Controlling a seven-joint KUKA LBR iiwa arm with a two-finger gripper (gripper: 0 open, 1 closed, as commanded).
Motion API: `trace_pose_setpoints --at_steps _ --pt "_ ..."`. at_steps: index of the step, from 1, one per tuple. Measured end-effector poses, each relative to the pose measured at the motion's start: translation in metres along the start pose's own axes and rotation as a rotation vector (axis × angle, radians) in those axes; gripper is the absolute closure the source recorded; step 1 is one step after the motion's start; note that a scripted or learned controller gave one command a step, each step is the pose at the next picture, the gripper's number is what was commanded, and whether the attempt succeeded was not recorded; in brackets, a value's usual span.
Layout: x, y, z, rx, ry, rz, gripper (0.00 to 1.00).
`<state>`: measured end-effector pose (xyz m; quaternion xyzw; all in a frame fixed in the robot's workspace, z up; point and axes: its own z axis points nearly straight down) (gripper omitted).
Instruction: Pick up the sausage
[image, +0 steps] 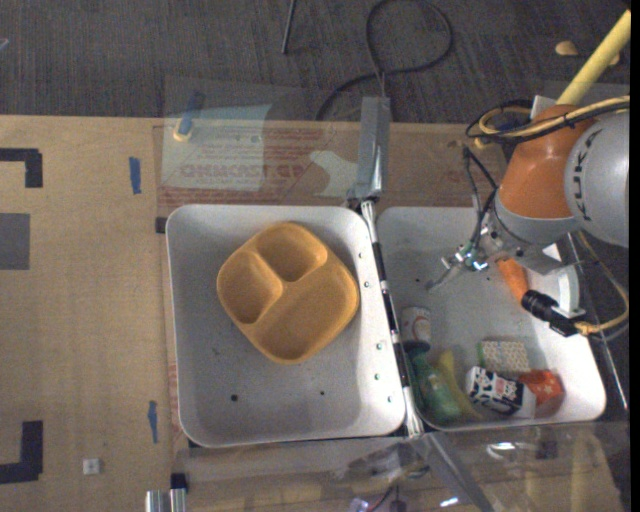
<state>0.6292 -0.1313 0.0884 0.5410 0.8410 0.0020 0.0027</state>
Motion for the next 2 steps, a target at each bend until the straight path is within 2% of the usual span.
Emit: trace_pose_setpoints --at_steps 1,2 --pt "-0.0028 0.0012 -0.0127 -0.008 -0.004 0.004 1.0" --pt "-0.0031 0.0009 -0.0126 -0.008 -0.004 0.005 0.0"
